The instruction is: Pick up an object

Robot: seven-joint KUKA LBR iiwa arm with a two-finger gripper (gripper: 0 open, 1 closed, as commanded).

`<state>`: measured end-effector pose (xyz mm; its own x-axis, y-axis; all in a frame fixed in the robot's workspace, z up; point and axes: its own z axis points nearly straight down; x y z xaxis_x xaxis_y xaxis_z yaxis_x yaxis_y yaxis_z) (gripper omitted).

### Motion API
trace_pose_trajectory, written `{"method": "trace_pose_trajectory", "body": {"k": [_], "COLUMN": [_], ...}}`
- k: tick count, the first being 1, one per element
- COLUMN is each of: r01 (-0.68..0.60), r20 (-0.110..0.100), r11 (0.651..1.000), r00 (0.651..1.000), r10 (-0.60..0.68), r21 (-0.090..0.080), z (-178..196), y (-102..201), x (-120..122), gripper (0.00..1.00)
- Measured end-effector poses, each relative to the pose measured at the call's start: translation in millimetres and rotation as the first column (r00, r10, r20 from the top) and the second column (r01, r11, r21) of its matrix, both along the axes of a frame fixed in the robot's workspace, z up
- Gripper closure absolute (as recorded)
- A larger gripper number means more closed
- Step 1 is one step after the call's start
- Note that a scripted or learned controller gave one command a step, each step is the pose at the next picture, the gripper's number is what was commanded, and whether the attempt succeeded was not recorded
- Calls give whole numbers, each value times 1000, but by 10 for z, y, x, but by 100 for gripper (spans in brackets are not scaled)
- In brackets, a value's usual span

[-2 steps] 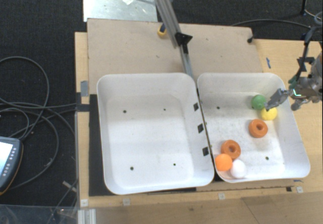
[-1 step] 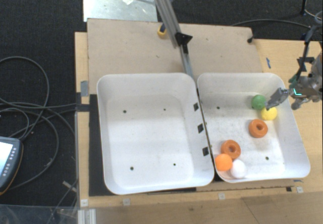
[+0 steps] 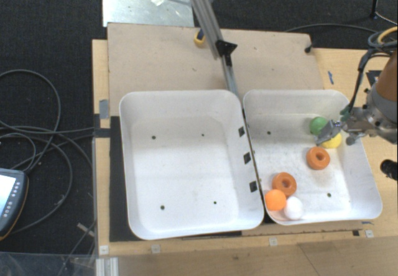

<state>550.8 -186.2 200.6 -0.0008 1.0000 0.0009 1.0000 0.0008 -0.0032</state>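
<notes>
The right bin [image 3: 367, 203] holds several small objects. A green ball [image 3: 318, 124] lies near its far right side, with a yellow object [image 3: 333, 143] just beside it. My gripper [image 3: 337, 138] reaches in from the right and hangs low over the yellow object, open, one finger [image 3: 326, 137] on its left and one on its right, partly hiding it. An orange ring [image 3: 318, 158] lies just in front of the gripper. A second orange ring [image 3: 284, 183], an orange ball [image 3: 275, 199] and a white ball [image 3: 293, 207] sit near the bin's front left corner.
The left bin [image 3: 134, 144] stands beside the right one, parted from it by a shared wall [image 3: 247, 156]. A grey pole [image 3: 205, 7] slants across the back of the bench. Cables hang by the arm at the right edge.
</notes>
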Motion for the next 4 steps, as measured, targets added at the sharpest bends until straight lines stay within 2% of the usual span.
{"method": "trace_pose_trajectory", "body": {"k": [2,3,4], "r01": [0,0,-2], "r20": [5,7,9], "r11": [1000,1000,1000], "r00": [1000,1000,1000], "r10": [0,0,2], "r21": [-3,-2,-3], "z": [-936,-815,-346], "y": [88,88,92], "x": [-94,-84,-143], "gripper": [0,100,100]}}
